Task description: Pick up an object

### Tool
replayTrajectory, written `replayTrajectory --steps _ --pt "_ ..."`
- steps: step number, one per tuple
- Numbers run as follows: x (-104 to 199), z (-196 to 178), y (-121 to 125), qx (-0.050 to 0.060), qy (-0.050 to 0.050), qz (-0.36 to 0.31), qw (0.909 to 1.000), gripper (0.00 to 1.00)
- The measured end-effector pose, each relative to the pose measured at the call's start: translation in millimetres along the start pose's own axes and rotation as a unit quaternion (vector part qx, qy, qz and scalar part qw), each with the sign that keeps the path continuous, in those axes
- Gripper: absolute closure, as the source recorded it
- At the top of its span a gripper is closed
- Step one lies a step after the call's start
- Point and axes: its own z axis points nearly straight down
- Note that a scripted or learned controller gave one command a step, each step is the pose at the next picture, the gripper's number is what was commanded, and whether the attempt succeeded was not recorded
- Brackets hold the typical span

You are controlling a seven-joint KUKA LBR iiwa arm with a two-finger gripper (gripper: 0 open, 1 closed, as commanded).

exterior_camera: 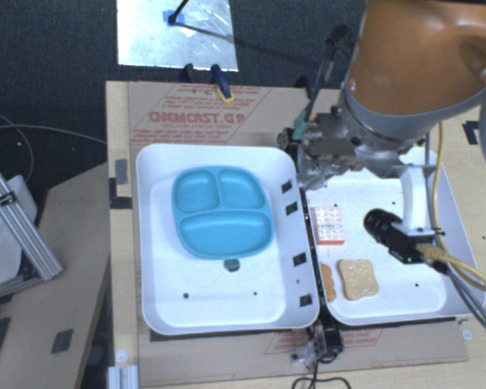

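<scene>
White plastic makes up the two shallow bins, set side by side on a brown cardboard sheet (202, 108) printed with red lettering. The left bin (158, 298) holds one blue divided plate (223, 211) with three compartments, and one small dark-green piece (232, 264) lies just below the plate's lower edge. The right bin (405, 298) holds three loose things: one flat white card with a pink dotted pattern (329, 224) near the divide between the bins, one slice of toast (358, 279) below it, and one narrow tan strip (327, 282) just beside the toast on its left — close to the bin's left wall. The arm (425, 39) reaches in from the right, its orange band large in the top corner, and its gripper (312, 164) hangs over the upper left corner of the right bin, above the card and apart from it. Whether the claw is wide or narrow I cannot tell — the wrist hides it. One black and white part (401, 217) sits lower on the right side.
</scene>
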Motion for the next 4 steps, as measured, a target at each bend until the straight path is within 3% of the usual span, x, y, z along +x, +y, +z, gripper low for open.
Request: replayTrajectory --steps 1,2,3,4 --pt "0.2 -10.9 0.7 -0.001 0.000 -0.003 1.0000 1.00" --pt "122.6 26.9 20.3 0.003 0.001 -0.001 1.0000 1.00" --pt "116.0 13.3 21.2 0.001 0.001 0.003 1.0000 1.00" --pt "59.7 -119.0 105.9 -0.007 0.001 0.009 0.9999 1.00"
